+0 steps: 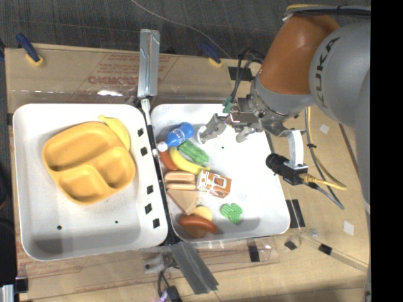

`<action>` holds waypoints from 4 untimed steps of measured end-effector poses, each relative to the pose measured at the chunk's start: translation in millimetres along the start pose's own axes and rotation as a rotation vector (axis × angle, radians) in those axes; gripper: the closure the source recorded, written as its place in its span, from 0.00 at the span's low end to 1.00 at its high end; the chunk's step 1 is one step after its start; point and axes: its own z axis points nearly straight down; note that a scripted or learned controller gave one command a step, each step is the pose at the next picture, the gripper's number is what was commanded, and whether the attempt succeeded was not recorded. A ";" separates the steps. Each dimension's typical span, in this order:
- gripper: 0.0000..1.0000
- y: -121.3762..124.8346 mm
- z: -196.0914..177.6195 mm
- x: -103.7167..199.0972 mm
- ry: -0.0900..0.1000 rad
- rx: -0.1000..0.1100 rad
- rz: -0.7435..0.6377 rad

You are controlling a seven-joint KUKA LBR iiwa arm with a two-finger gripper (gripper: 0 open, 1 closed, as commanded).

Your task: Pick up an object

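Over the right bin's far end, the gripper hangs with fingers spread apart, one tip toward the left near 335,235, another near 390,245; nothing between them, so no grasp. Grey wrist and orange band sit behind it to the right.

Just left of and below the fingers: blue bottle with white cap, lying tilted against the divider side. Touching it, a green corrugated piece, then a banana over something orange-red. Further down the pile: hot dog bun, small printed carton, tan wedge, a round red-yellow fruit at the near wall, green bumpy toy lying apart from the rest. All objects crowd the bin's left half; right half bare white.

Left bin holds a yellow divided tray, a second banana tucked at its far rim.

Progress: early. Nothing lifted, everything rests on the bin floor. Left to do, judging by this: descend onto a target, probably the bottle or green piece as nearest, close, lift. Clutter there is tight, neighbours could get nudged or pinched.
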 end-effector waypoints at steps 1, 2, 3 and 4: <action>0.00 22.9 110.6 -10.7 0.001 0.007 0.278; 0.00 27.7 155.5 -19.9 0.002 -0.005 0.180; 1.00 26.4 147.6 -19.8 0.001 0.000 0.177; 0.00 26.3 147.8 -19.9 0.001 0.001 0.177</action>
